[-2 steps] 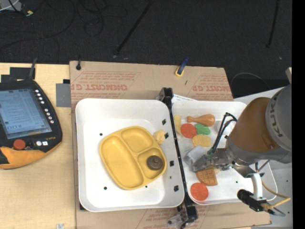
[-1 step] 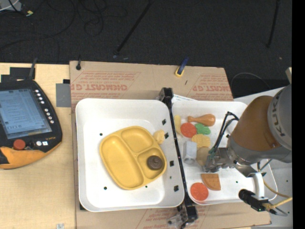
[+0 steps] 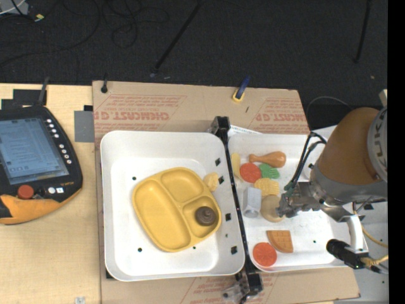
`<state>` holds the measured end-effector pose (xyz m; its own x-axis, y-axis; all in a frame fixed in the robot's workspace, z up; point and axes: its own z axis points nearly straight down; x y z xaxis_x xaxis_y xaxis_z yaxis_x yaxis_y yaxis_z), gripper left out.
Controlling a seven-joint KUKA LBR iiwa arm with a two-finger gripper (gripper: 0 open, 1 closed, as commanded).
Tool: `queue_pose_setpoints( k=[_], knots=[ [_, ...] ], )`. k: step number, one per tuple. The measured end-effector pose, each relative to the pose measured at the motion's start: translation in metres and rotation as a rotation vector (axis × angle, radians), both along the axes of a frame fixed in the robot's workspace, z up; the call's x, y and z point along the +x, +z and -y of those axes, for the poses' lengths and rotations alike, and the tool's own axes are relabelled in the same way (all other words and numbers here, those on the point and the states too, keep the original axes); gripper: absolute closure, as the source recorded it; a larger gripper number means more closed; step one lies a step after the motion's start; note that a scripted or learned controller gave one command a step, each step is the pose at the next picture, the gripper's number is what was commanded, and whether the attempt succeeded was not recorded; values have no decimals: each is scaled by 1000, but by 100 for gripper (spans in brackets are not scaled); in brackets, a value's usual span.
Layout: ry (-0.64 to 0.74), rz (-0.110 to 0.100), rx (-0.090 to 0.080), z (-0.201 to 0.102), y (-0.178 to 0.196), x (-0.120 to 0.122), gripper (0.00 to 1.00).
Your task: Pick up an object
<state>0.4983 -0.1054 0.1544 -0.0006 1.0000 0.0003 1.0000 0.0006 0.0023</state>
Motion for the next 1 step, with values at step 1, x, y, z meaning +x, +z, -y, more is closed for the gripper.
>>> queue_pose_setpoints(
  k=[1],
  knots=[
    [0,2,-1,4,62,5,100]
  ],
)
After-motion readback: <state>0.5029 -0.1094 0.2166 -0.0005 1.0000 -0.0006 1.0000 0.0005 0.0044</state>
